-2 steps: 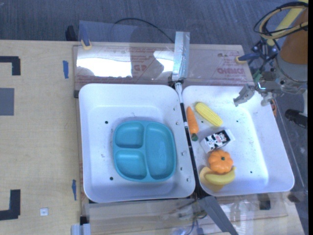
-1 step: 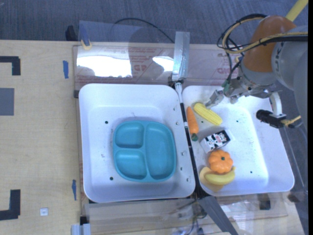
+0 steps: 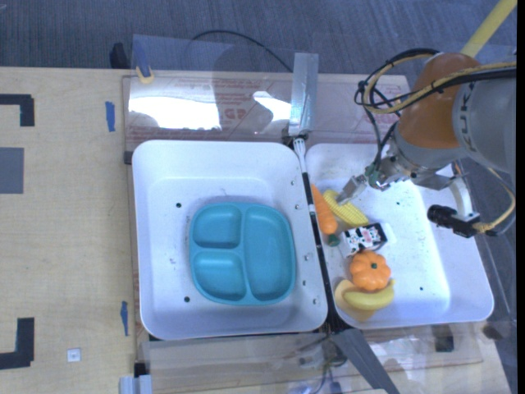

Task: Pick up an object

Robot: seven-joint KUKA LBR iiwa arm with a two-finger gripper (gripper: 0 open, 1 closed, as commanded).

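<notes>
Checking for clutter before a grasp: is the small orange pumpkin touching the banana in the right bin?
Touching. The camera view shows the pumpkin resting against the banana's upper curve, with no white bin floor visible between them.

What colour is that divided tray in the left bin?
The divided tray is light turquoise blue, seen clearly in the camera view against the white left bin.

wooden bench (image 3: 57,245), blue-grey floor (image 3: 246,6)

Tray (image 3: 243,251) in left bin (image 3: 156,179); pumpkin (image 3: 369,271) on banana (image 3: 365,299).
</notes>
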